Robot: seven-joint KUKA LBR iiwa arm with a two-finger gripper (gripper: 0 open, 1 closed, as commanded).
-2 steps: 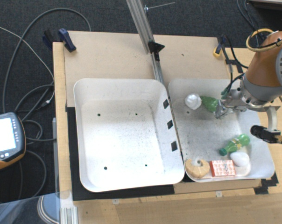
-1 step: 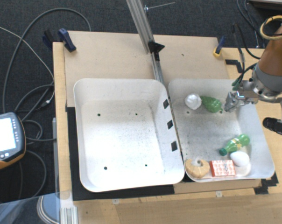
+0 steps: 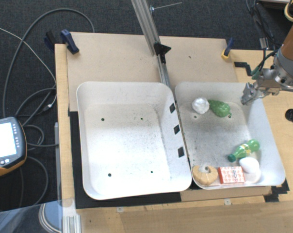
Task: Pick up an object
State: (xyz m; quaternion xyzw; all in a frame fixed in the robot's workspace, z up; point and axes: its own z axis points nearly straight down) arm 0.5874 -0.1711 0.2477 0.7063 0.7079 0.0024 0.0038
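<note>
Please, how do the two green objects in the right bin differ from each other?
The green bottle is long and slim with a pale label; the green lump is short and rounded. The bottle lies near the bin's front, close to a white egg-like object; the lump lies near the back, beside a crumpled white ball. Both are green and lie in the right bin.

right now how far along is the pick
Nothing looks picked yet. The hand sits at the right white bin's upper right rim, with nothing seen between its fingers. The crumpled white ball, dark green lump and green plastic bottle lie in the bin. Reaching, grasping and lifting remain.
</note>
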